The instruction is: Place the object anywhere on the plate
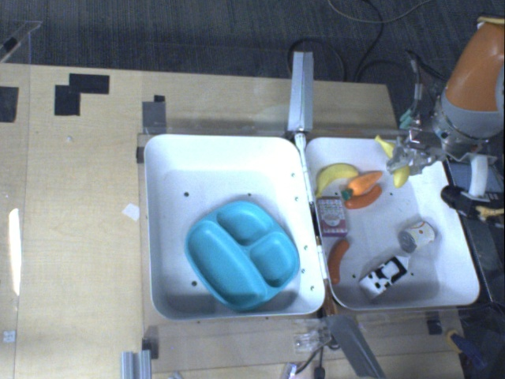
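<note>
One blue plate (241, 253), one carrot (364, 185), two bananas (337, 175); whether the jaws (407, 159) are apart is unclear.

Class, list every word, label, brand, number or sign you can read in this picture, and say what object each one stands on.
No text can be read.
Small packet by the divider in the right bin: printed purple and white, too blurred to read.
Black-and-white toy: patches, no letters.
Black shapes on the bench: plain marks, no writing.
Blue plate in the left bin: unmarked.
</note>
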`<state>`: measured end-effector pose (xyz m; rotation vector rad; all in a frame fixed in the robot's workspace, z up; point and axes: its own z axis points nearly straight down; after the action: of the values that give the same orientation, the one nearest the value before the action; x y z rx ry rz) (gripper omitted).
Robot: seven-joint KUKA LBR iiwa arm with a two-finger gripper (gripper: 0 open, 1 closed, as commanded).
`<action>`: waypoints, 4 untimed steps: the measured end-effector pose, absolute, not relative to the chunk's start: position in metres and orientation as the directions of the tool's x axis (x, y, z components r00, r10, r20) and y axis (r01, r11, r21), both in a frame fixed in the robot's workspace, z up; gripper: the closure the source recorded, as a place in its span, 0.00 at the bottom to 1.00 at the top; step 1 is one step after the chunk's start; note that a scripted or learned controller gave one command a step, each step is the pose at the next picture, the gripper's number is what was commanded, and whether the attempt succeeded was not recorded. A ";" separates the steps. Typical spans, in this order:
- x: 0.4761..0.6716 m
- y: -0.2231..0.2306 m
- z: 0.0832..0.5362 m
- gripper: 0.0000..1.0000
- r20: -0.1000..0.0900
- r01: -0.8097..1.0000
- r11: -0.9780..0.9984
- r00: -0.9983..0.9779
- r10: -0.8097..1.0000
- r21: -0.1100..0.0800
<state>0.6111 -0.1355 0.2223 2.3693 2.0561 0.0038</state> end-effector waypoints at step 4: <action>0.670 -0.146 0.437 0.00 -0.003 0.991 0.130 -0.130 0.991 0.008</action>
<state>0.6698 -0.1460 0.4374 2.0662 2.3557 0.0062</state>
